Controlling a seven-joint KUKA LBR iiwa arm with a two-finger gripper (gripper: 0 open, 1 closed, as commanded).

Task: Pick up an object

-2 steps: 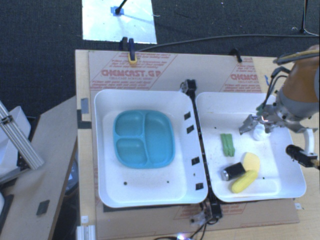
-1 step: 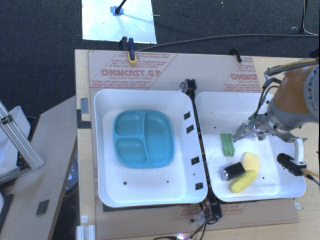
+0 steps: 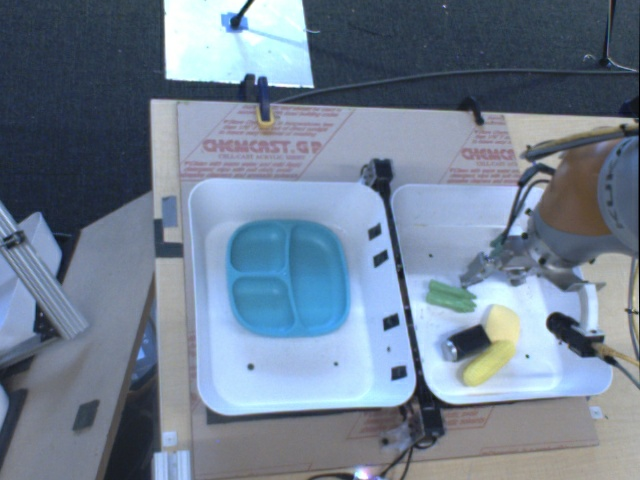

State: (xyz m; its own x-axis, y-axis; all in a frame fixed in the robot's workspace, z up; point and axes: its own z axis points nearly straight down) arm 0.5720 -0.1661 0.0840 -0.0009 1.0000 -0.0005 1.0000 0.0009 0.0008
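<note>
The gripper (image 3: 478, 268) is hovering low over the middle of the right bin (image 3: 430, 208), holding nothing; how wide it is open I cannot tell. The green pod (image 3: 451, 295) is lying just beside it toward the bin's front edge, long axis crosswise.

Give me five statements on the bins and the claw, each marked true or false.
1. The blue divided plate lies in the left bin. True.
2. The green pod lies on the plate. False: it lies in the right bin.
3. The claw hangs over the right bin. True.
4. The yellow banana-like piece is between the claw's fingers. False: it lies on the bin floor.
5. The black cylinder lies beside the yellow pieces. True.
</note>
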